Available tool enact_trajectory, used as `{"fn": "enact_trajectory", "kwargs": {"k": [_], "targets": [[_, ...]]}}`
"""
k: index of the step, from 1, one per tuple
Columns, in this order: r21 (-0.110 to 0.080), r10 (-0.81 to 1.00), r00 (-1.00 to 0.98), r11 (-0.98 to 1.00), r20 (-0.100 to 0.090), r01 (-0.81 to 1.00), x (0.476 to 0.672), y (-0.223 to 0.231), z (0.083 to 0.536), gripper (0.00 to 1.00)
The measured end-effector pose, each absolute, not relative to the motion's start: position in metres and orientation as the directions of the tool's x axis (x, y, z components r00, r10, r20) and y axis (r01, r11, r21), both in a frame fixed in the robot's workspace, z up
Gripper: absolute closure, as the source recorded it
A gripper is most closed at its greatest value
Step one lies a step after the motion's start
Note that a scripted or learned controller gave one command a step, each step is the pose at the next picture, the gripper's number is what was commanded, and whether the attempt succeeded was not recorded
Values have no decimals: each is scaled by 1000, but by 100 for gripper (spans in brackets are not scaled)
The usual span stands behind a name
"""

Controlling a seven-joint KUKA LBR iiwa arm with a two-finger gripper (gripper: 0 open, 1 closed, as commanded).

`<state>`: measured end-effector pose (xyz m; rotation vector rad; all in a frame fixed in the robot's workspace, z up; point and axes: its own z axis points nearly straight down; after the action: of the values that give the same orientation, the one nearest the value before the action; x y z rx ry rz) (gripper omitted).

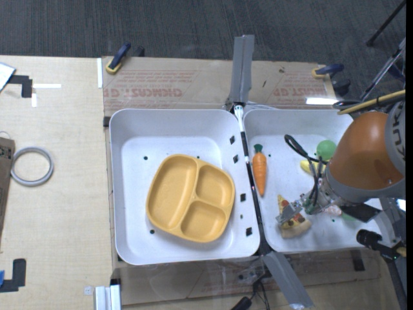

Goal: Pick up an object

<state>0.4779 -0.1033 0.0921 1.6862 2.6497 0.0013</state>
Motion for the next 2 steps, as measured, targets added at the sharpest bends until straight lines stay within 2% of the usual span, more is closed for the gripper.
{"fn": "enact_trajectory", "kwargs": {"k": [1, 2], "targets": [[-2, 908, -419, 419, 2, 908, 477, -104, 100, 100], [1, 902, -431, 431, -2, 902, 478, -159, 93, 100]]}}
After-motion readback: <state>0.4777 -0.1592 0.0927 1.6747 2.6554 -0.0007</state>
